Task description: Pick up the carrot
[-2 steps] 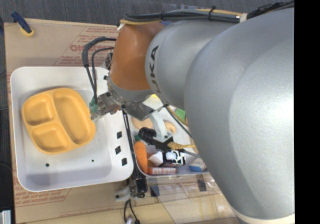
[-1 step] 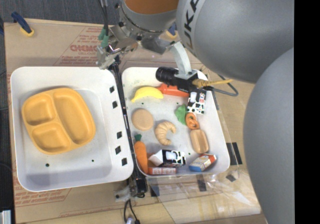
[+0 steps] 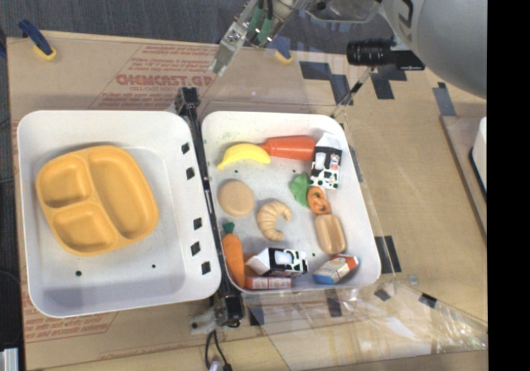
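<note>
The carrot (image 3: pixel 233 257) is orange with a green top. It lies along the left wall of the right bin (image 3: pixel 358 195), near the front corner, with its green end pointing to the back. A small milk carton (image 3: pixel 281 262) touches its right side. My gripper (image 3: pixel 238 38) hangs high above the bench behind the two bins, far from the carrot, with nothing seen in it. The grey arm (image 3: pixel 439 5) takes up the top right of the view.
The right bin also holds a banana (image 3: pixel 243 155), a red-orange bottle (image 3: pixel 290 146), a round cookie (image 3: pixel 236 197), a croissant (image 3: pixel 274 219), a pretzel (image 3: pixel 318 200), a hot dog bun (image 3: pixel 330 233) and several small cartons. A yellow divided plate (image 3: pixel 95 198) lies in the left bin (image 3: pixel 124 286).
</note>
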